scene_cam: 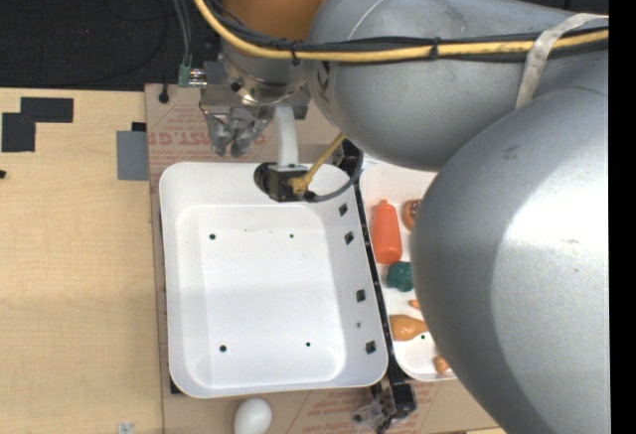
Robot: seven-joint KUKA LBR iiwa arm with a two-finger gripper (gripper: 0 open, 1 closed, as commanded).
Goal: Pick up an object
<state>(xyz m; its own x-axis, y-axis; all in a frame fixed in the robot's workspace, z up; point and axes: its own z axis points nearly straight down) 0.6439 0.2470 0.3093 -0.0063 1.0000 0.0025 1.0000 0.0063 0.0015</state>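
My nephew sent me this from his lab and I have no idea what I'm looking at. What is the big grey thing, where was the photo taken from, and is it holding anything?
The big grey shape is a robot arm, with an orange band near its wrist. It reaches in from the right, and it is so close to the lens that it hides much of the scene. The camera is fixed above a bench and looks down at a slant.

At the arm's end is a two-finger gripper, hanging just past the far edge of the left white bin. I see nothing between its fingers.

The right white bin, mostly hidden by the arm, holds small items: an orange cylinder, a teal piece and a tan lump. A white ball lies on the bench in front of the left bin.
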